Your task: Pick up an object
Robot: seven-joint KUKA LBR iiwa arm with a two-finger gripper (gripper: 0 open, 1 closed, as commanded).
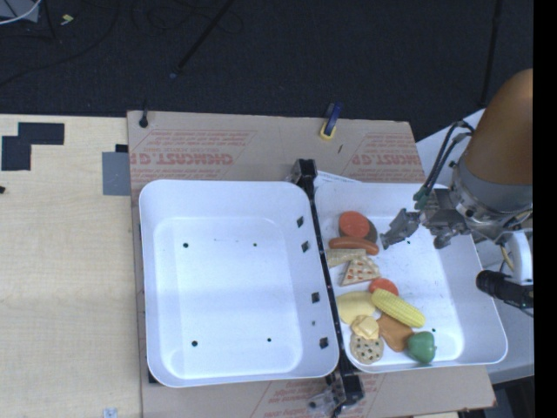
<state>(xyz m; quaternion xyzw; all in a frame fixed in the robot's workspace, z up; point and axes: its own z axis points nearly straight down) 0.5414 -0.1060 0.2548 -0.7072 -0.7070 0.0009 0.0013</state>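
The claw (419, 227) hangs over the right bin (466, 320), its fingers spread with nothing between them. Left of it, apart, sit a tomato (353, 224), a hot dog (352, 245) and a pizza slice (358, 273). The corn cob (398, 307), below the pizza slice, runs slantwise, upper left to lower right. A cookie (367, 349) and a green pepper (421, 347) crowd its lower end. The cardboard (218, 151) print is mirrored and unreadable.

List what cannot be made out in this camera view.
- Pincer: its dark, blurred fingers leave their spacing unreadable.
- Flat pale toy food piece: mostly covered by the brown toy hot dog.
- Grey arm: upper part cut off by the right edge.
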